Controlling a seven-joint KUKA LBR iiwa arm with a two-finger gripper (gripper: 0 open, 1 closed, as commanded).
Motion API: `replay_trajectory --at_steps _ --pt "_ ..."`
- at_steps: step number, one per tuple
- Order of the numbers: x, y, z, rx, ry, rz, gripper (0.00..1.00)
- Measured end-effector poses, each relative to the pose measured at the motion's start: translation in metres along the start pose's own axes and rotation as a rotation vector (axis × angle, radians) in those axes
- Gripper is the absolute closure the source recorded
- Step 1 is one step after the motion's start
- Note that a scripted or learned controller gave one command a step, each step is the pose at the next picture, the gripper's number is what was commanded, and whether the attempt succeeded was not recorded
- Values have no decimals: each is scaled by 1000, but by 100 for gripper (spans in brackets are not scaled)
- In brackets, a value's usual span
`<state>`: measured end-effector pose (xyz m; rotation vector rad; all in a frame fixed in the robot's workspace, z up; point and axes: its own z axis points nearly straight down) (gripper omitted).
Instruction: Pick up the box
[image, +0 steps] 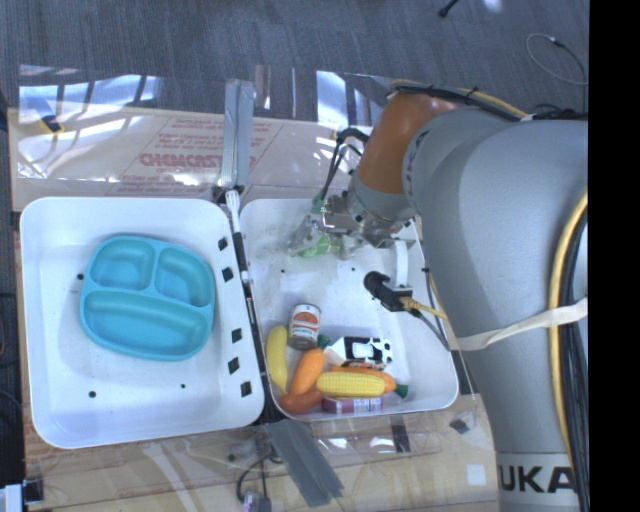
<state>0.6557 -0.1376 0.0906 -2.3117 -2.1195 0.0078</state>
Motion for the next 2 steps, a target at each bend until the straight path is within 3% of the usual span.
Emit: replay_trajectory --at_steps 1,2 --pt "35 -27 0 -1 2 172 0" --pt "38 -98 0 -2 1 157 0"
